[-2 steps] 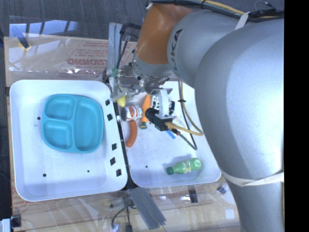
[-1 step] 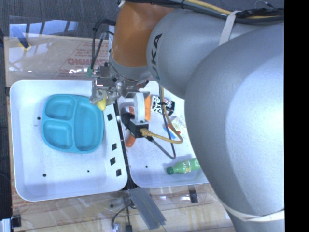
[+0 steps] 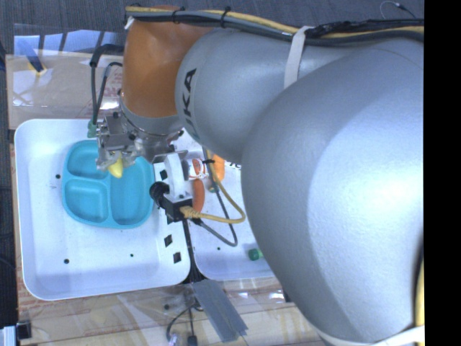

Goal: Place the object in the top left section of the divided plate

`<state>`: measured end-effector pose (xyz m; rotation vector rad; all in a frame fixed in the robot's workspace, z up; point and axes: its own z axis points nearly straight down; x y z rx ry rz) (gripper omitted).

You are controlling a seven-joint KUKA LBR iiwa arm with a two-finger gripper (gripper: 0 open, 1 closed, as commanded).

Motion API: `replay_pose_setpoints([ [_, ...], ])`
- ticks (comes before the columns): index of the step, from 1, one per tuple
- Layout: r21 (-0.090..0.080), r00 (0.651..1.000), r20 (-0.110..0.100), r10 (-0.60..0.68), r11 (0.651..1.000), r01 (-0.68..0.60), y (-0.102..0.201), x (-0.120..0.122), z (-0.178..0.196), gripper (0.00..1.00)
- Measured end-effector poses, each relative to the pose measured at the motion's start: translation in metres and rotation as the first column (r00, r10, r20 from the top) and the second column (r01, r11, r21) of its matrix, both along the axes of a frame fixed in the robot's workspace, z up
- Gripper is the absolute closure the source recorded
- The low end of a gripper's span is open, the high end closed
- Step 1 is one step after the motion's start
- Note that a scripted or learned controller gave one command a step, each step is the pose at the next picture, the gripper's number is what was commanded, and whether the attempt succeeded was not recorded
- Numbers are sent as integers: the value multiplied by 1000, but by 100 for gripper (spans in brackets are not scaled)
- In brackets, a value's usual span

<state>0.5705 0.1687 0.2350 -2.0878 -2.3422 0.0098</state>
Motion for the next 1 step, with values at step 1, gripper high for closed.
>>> replay_pose_setpoints([
  [1,0,1000,0,0,1000,0,0,0,0,0],
])
